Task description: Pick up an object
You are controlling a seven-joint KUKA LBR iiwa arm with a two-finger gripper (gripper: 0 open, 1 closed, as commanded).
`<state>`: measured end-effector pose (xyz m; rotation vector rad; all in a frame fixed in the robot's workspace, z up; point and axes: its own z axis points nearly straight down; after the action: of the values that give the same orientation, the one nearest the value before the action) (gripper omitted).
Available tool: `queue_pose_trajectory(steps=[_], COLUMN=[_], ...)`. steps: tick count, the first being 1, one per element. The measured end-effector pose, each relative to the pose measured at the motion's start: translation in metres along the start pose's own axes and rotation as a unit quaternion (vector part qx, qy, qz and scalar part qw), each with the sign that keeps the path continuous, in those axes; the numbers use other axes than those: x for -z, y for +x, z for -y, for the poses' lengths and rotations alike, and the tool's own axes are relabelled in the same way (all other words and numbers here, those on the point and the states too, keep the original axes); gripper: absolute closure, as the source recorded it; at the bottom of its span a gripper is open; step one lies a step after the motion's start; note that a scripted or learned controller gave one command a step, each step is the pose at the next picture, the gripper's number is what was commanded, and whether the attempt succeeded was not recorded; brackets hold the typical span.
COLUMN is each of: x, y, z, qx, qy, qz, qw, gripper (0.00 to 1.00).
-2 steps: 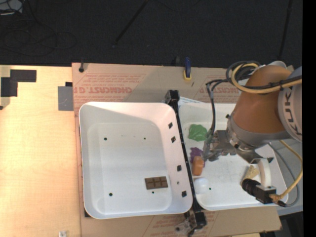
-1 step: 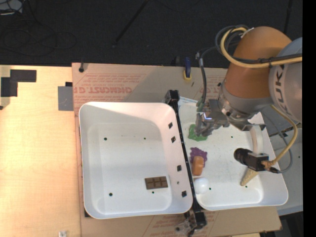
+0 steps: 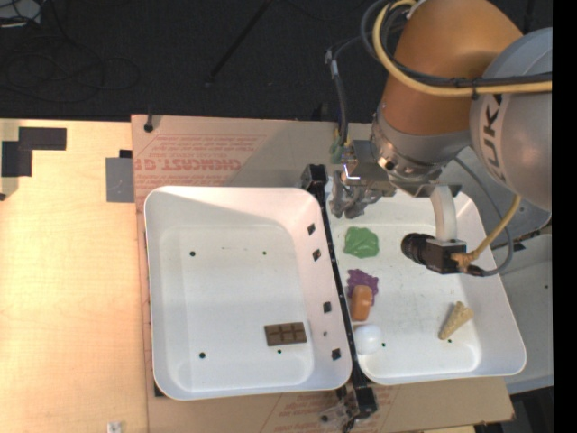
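Poised with the gripper (image 3: 352, 195) over the right bin's (image 3: 487, 354) far corner; cannot tell whether open or closed. Green lump (image 3: 361, 242) just beside it, purple piece (image 3: 362, 280) and orange piece (image 3: 361, 303) touching, further along. Could catch the bin's edge, or nudge the lump aside.

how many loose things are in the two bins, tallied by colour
brown block: 1
green lump: 1
purple piece: 1
orange piece: 1
white ball: 1
beige cone: 1
total: 6
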<state>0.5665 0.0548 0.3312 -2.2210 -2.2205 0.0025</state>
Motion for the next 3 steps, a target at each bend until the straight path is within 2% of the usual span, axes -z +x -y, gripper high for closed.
queue_pose_trajectory(steps=[1,2,3], x=[0.103,0.05,-0.082], y=[0.071,0.047,0.079], z=[0.017,0.066,0.066], qx=[0.001,0.0,0.001], qy=[-0.001,0.002,0.003], qz=[0.0,0.001,0.0], qw=[1.0,1.0,1.0], gripper=[1.0,1.0,1.0])
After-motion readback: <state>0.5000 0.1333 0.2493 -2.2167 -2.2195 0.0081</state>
